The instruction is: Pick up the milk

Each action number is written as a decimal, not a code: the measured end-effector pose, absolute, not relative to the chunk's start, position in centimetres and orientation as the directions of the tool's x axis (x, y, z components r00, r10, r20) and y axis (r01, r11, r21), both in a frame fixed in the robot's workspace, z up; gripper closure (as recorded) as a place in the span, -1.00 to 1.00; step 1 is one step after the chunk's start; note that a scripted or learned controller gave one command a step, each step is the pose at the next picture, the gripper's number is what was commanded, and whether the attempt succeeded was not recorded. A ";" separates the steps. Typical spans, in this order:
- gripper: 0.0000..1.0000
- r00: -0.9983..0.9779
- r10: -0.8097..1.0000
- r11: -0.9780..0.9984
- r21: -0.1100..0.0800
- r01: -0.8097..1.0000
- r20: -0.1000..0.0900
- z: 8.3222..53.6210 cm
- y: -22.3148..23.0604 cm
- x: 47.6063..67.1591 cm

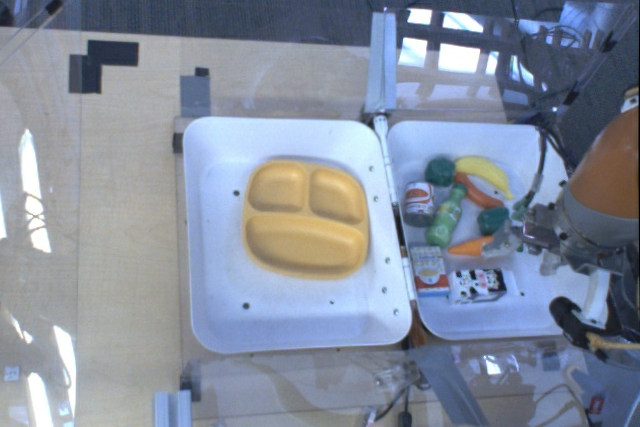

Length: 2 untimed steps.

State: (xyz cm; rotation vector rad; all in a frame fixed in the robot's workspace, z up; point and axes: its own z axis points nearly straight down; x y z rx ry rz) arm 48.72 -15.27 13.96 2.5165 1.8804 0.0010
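The milk (pixel 430 271) is a small carton lying flat in the right bin (pixel 520 315), against its left wall — pale top, orange-red lower band, print too small to read. Just right of it lies a white card with black marks (pixel 478 284). Above it: a green bottle (pixel 445 218), a can (pixel 419 200), an orange carrot (pixel 470 245), a banana (pixel 484 174). The gripper (pixel 520 237) hangs beside the carrot — open or closed, cannot tell. The left bin (pixel 215 315) holds a yellow divided tray (pixel 306 217)

Yellow tray (pixel 305 218); white bins (pixel 210 245); yellow banana (pixel 485 173); green bottle (pixel 445 217).
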 end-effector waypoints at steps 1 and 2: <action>-1.00 -0.046 0.999 0.046 0.016 0.999 -0.012 9.6 -10.2 49.4; -1.00 0.034 0.999 -0.034 0.006 0.999 -0.001 17.4 -11.7 48.8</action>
